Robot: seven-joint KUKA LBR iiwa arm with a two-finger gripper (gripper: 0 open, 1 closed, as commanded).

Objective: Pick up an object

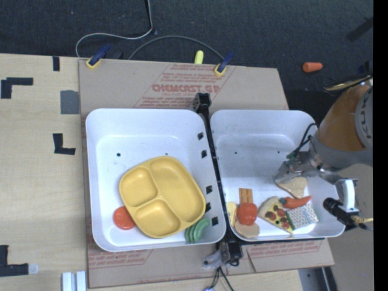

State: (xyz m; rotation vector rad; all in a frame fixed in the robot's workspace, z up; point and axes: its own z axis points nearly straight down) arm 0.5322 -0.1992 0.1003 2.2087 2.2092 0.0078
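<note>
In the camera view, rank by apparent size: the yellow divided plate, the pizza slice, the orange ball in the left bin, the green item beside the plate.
1. Yellow divided plate, clearly largest.
2. Pizza slice.
3. Orange ball and green item: they look alike, both partly hidden by the plate, so unranked.

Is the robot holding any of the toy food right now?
I cannot tell. The gripper sits right over the toast piece in the right bin, but its jaws are hidden, so no hold shows.
</note>
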